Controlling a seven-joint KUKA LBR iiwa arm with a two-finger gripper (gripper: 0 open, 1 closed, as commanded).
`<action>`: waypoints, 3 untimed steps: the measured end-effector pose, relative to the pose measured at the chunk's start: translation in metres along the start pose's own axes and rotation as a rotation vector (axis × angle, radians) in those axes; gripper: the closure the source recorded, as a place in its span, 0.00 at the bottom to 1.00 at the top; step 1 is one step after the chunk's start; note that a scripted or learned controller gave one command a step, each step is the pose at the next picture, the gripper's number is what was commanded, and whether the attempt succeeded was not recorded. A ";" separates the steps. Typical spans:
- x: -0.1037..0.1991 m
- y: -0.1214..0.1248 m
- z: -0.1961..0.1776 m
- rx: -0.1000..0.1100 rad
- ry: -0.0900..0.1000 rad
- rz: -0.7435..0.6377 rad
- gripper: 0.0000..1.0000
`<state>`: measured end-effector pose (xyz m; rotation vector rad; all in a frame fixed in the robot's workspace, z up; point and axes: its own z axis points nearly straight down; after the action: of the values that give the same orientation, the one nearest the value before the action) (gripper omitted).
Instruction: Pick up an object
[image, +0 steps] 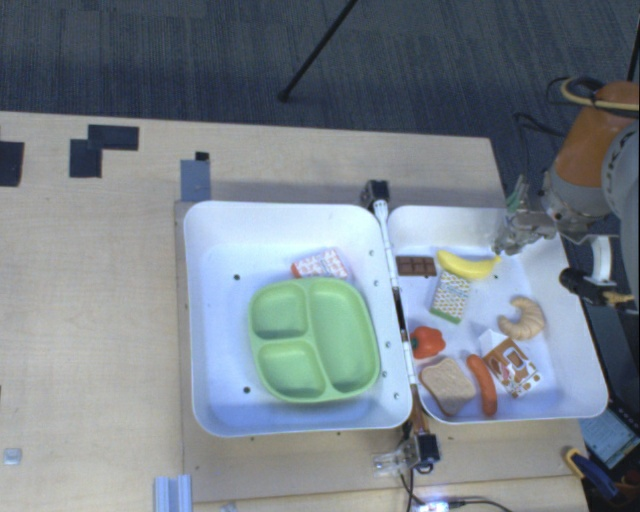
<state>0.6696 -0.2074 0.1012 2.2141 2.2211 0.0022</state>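
Note:
My gripper (512, 238) hangs over the far right corner of the right bin (590, 372), just right of the yellow banana (468, 264). Nothing shows held in it. Also in this bin lie a brown chocolate bar (415, 266), a green-dotted box (451, 296), a croissant (524, 318), a red tomato (427, 342), a slice of bread (447, 384), a red sausage (482, 383) and a brown-and-white packet (512, 366).
The left bin (205, 300) holds a green divided plate (313, 339) and a red-and-white packet (320, 265) behind it. A raised divider (393, 290) separates the two bins. The grey arm with its orange band (592, 150) enters from the right.

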 end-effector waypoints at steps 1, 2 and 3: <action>0.002 0.000 -0.002 0.000 0.001 -0.002 1.00; 0.002 0.000 0.001 0.001 0.001 -0.003 1.00; 0.003 0.000 0.001 0.001 0.003 -0.003 0.00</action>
<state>0.6699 -0.2047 0.1005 2.2122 2.2266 0.0040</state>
